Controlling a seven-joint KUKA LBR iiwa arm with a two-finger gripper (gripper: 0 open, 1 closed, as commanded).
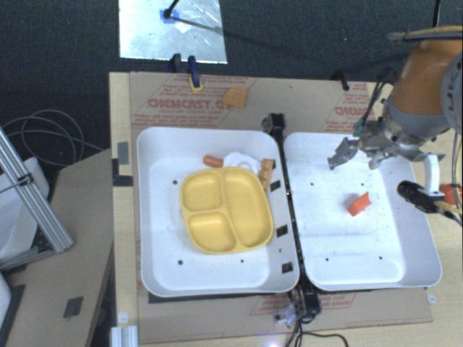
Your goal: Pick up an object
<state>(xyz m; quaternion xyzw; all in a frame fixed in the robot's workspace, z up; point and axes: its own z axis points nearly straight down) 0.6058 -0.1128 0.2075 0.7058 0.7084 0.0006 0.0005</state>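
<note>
Grey arm (434, 71) reaching in from the right, orange band above wrist, fingers (340, 156) spread apart, holding nothing

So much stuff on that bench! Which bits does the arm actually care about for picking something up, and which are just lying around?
Part of the job:
- gripper, above the right bin
- orange block in that bin, nearest it
- yellow divided tray, small orange piece and tan piece in the left bin, other possible picks

Just lying about:
- foil sheet
- blue clamps
- coiled cable

Grey arm (423, 110), orange band, dark cables
</note>
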